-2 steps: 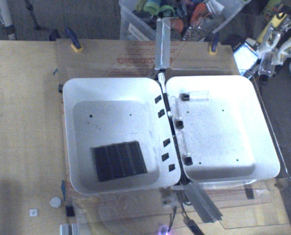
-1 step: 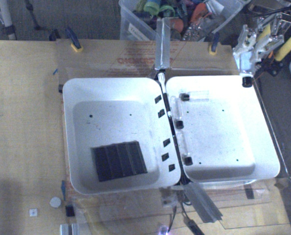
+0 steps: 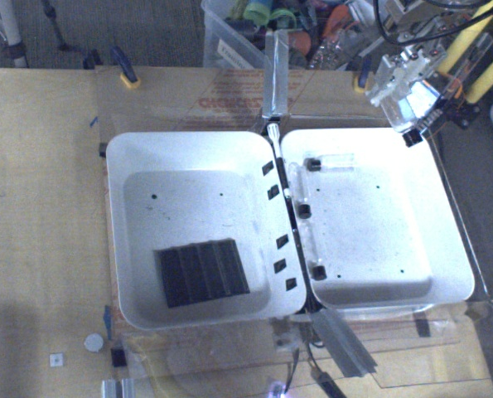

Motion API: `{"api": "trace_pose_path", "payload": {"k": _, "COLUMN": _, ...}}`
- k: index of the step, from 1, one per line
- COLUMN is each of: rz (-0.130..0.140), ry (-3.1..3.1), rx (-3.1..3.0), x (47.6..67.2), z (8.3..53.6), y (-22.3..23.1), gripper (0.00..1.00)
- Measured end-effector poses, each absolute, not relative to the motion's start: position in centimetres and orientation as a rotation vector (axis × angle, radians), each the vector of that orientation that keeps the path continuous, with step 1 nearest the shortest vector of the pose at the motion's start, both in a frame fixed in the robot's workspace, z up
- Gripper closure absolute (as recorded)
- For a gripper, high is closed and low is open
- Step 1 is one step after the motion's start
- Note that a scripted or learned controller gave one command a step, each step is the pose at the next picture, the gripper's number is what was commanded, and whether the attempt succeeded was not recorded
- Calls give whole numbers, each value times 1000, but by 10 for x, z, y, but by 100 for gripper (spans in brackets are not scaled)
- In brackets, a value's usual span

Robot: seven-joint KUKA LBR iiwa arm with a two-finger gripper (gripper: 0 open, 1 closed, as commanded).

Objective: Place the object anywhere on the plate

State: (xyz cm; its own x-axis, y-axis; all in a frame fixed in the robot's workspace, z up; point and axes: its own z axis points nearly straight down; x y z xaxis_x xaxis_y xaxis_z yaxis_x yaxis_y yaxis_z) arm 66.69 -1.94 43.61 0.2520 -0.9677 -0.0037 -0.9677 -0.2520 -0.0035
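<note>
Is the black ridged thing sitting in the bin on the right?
No, the black ridged plate lies in the left bin, near its front edge.

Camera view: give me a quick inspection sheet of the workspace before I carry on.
Surface: wooden bench bearing two white bins side by side, left bin and right bin.
Job's things: a dark ridged slab, perhaps the plate, lies flat in the left bin's near part; no object to place that I can tell.
Clutter: small black clips along the divider between the bins; small bits on the bench near the left bin's front corner.
Hand: hand sits above the right bin's far right corner; fingers too blurred to judge.
Cables: black and yellow cables run by the arm.
Surroundings: clear tub of coloured items behind the bins.
</note>
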Motion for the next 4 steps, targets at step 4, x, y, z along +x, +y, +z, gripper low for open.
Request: {"api": "trace_pose_path", "payload": {"k": 4, "rz": -17, "ry": 863, "rx": -2992, "x": 669, "z": 468, "y": 35, "gripper": 100}}
